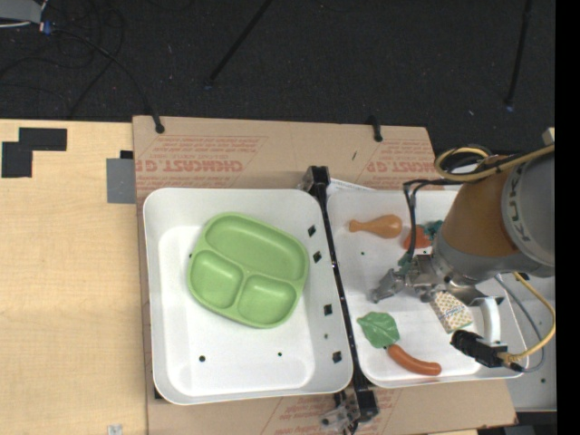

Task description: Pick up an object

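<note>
My gripper (391,285) is low inside the right bin (362,216), near its middle, with the orange-banded wrist above it to the right. A green leaf-shaped toy (379,328) lies just below the gripper. An orange sausage-like toy (415,361) rests near the bin's front edge. A tan drumstick-shaped toy (377,227) lies toward the back. A small red piece (420,238) peeks out beside the arm. A patterned square piece (450,310) sits under the wrist. Nothing visible sits between the fingers.
The left bin (172,352) holds a green divided plate (246,269). A black divider bar (332,279) runs between the bins. Cables (521,320) hang off the arm at the right. Cardboard (272,152) lies under both bins.
</note>
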`<action>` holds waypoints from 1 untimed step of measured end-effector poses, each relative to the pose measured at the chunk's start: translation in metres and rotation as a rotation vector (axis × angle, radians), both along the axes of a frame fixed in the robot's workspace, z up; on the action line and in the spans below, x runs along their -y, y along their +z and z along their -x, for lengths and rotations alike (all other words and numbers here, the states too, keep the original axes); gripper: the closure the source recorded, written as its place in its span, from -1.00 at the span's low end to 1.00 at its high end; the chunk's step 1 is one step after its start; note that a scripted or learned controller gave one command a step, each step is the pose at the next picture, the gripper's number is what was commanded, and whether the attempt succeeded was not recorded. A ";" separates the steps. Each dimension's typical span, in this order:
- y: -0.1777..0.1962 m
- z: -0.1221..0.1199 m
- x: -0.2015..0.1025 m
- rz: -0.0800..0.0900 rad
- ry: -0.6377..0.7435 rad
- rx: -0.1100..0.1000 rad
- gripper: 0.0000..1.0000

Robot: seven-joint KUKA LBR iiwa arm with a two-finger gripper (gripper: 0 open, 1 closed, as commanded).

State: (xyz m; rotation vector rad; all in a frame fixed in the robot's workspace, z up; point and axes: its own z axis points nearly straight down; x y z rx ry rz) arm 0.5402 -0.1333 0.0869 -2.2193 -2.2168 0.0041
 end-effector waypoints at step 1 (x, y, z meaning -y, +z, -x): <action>0.012 0.000 0.001 0.000 -0.004 0.001 1.00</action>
